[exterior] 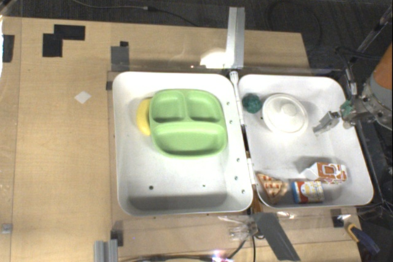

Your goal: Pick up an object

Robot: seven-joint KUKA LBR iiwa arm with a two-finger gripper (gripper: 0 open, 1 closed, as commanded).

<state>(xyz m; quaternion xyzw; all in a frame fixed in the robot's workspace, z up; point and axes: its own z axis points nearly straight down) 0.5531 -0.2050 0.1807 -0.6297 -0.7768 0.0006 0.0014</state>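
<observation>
Gripper (328, 121) hangs over right bin (350, 150), near right wall, nothing visibly between fingers (spread not readable). Nearest candidate, white bowl (285, 112), sits just left; small carton (325, 172) lies below along front wall, long axis left-right.

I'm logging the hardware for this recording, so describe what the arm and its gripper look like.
At the right edge, the arm shows a rounded orange band above a grey wrist section. Below it hangs a dark, boxy gripper body with a small teal-green part on its side. A slim grey metal finger juts out toward the bins. Thin dark cables or rods run beside the arm.
</observation>
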